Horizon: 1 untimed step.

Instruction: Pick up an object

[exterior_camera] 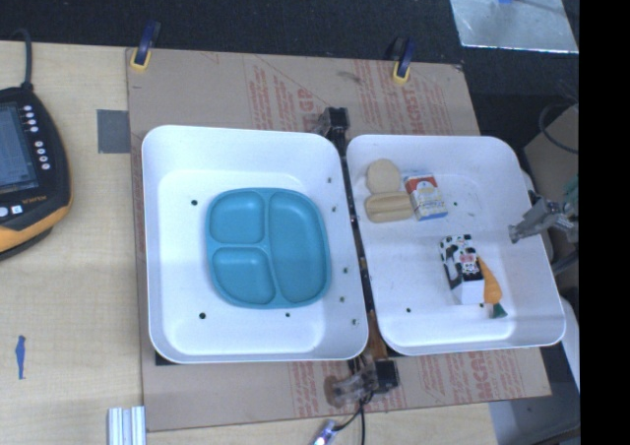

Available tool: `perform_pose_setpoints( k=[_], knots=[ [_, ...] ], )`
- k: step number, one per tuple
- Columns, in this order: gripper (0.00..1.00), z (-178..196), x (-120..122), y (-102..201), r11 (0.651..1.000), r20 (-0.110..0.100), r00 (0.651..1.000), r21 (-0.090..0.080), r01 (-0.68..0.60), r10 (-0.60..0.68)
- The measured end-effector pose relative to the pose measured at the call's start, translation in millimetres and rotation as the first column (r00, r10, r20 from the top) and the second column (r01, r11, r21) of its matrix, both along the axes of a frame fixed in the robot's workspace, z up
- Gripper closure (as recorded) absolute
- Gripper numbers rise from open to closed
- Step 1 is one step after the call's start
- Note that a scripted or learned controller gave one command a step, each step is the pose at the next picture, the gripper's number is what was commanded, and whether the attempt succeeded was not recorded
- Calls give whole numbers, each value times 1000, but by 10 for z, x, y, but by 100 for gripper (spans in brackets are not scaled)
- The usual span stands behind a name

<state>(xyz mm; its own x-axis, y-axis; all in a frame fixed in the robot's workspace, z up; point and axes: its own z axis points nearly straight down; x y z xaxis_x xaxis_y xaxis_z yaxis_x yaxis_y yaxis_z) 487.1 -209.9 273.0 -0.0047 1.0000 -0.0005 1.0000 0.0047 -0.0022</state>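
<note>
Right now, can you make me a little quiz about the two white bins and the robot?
1. True or false: the blue plate lies in the left bin.
2. Which lies nearest the gripper? A) the plate B) the small red and white box C) the black and white toy
3. Fill in: the plate has ___ compartments.

Key:
1. True. The other things, such as the tan pieces and the carrot, lie in the right bin.
2. C
3. three
</note>
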Motion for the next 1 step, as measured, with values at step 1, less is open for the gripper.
perform_pose_setpoints(
  k=[1],
  knots=[
    [0,-1004,507,-10,1000,-3,1000,0,-4,4]
  ],
)
